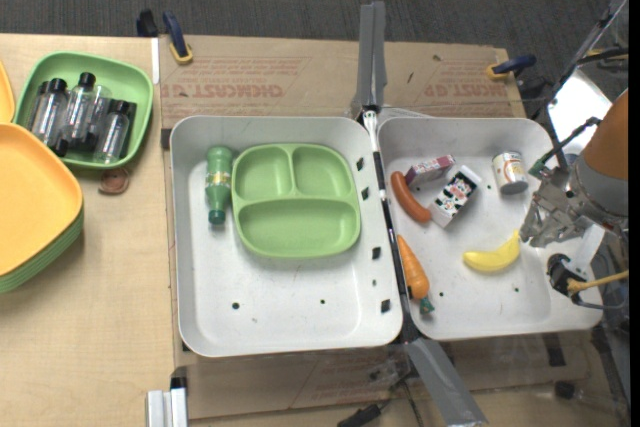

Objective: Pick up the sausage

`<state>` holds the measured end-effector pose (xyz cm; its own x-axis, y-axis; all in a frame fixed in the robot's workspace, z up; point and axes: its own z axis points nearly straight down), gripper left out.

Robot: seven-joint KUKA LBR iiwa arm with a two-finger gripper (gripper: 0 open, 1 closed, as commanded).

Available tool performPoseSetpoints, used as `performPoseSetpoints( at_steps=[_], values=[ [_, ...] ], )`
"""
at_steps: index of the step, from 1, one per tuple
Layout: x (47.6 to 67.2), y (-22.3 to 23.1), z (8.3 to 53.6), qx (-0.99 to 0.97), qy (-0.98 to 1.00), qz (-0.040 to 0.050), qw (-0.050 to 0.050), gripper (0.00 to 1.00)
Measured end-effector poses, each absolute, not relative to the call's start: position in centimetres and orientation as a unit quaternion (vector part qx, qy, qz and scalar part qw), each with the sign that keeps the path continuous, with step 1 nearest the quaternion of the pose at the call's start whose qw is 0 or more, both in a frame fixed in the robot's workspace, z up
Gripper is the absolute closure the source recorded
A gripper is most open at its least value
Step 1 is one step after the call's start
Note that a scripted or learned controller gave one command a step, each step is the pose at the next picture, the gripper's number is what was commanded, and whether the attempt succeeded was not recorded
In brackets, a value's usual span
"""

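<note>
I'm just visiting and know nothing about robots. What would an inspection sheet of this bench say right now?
Surface: two white bins side by side, left bin and right bin, on a cardboard-covered bench.
Job's things: sausage lies at the right bin's left side, untouched.
Clutter: right bin holds a carrot, banana, small can and two small cartons; left bin holds a green divided plate and green bottle.
Grippers: gripper sits at the right bin's right edge, near the banana, far from the sausage.
Cables: thin cables near the arm at right.
Surroundings: green tray of bottles, stacked orange plates, clamps.
</note>
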<state>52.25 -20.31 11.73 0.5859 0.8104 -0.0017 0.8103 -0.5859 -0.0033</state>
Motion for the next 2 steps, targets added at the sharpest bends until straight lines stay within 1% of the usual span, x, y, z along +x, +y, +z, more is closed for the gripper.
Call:
performPoseSetpoints(
  at_steps=[1,2],
  values=[
    [55.4,-18.0,12.8,-0.916,-0.401,0.0017,0.000,1.00],
    [53.2,-20.3,9.1,-0.856,-0.518,0.0011,0.001,1.00]
  ],
)
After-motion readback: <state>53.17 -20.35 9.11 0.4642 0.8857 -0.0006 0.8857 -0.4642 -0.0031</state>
